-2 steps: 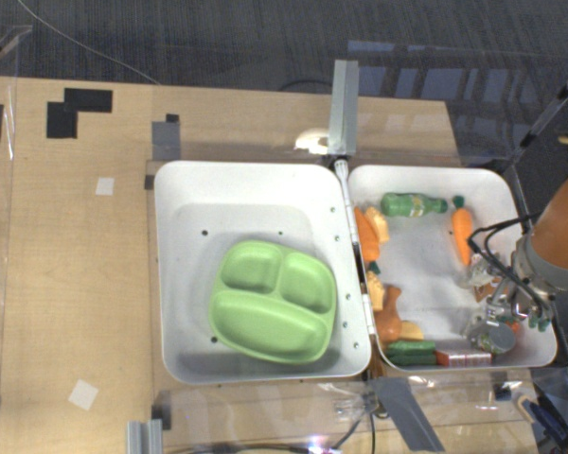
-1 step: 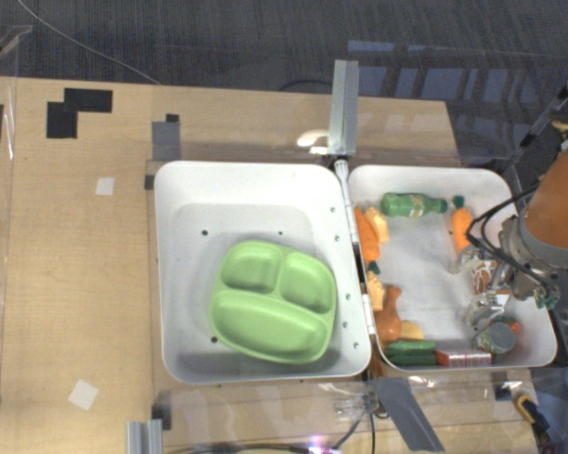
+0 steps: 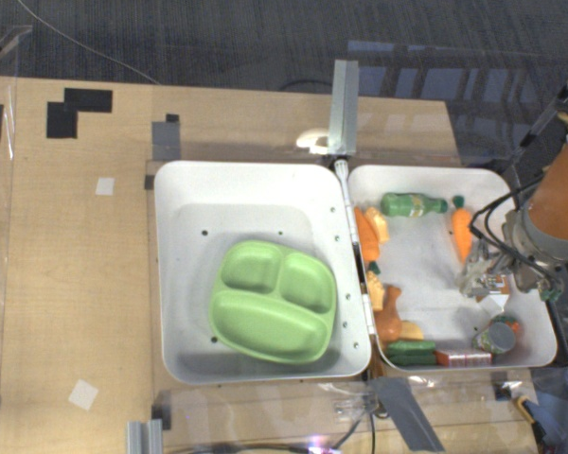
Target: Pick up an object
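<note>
My gripper hangs low over the right side of the right bin, below the grey wrist with its orange band. A carrot lies just left of and above it. A small round can sits just below it near the bin's front right corner. A green bottle lies along the bin's back edge. I see nothing between the fingers.
The left bin holds a green divided plate. Along the right bin's left wall lie orange and yellow food items; a green cucumber and a red bar lie at its front edge. A metal post stands behind the bins.
</note>
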Robot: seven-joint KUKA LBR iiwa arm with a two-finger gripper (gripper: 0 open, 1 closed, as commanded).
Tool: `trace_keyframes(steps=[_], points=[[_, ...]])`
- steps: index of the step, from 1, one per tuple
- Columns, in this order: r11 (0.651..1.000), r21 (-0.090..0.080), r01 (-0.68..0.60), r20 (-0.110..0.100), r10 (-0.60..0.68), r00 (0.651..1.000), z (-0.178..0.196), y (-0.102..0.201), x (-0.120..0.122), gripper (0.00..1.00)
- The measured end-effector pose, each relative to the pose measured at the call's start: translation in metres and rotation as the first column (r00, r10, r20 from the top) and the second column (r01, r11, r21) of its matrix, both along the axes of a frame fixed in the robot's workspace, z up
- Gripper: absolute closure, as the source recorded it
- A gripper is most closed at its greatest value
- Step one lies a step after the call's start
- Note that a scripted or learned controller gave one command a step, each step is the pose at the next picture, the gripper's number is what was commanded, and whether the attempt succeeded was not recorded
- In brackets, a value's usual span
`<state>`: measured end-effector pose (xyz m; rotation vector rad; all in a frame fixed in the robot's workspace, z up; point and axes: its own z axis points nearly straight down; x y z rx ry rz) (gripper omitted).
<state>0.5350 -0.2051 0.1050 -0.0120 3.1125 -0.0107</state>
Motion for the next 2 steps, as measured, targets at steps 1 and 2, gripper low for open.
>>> trace_keyframes(steps=[1,2], points=[[0.869,0.001,-0.494,-0.020,0.494,0.869,-0.007,0.001,0.044,1.00],[0.609,-0.009,-0.793,-0.019,0.793,0.609,-0.014,0.001,0.019,1.00]])
